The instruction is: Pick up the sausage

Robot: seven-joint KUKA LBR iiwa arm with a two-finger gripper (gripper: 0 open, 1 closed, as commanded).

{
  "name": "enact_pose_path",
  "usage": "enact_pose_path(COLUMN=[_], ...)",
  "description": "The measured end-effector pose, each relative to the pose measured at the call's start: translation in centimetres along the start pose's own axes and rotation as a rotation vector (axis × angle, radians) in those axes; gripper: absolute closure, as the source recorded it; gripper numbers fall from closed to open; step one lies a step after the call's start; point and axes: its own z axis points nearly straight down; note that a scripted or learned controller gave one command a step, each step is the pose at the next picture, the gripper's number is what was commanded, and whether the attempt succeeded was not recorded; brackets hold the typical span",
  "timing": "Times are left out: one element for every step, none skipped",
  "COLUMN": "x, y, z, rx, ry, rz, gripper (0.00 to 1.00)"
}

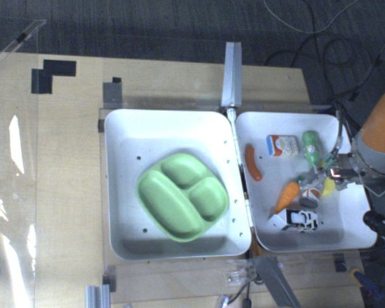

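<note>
The sausage (252,162), a small reddish-brown link, lies lengthwise against the left wall of the right bin (353,233). My gripper (322,179) hangs low over the right side of that bin, well to the right of the sausage and apart from it. It sits among a carrot (286,196), a yellow item (328,187) and a green bottle (310,145). The arm's orange band (380,130) shows at the right edge.
A small carton (282,146) stands at the back of the right bin, and a black-and-white object (301,219) lies near its front. The left bin (119,172) holds a green divided plate (183,196).
</note>
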Motion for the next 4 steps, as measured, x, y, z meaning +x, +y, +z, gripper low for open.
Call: enact_pose_path(x=[2.8, 6.4, 6.4, 6.6], y=[8.1, 14.1, 13.1, 13.2], z=[9.9, 9.0, 10.1, 8.9], rx=[-0.010, 0.015, -0.004, -0.007], ry=[0.000, 0.001, 0.000, 0.002], rz=[0.027, 0.115, 0.112, 0.105], gripper=[0.00, 0.00, 0.00, 1.00])
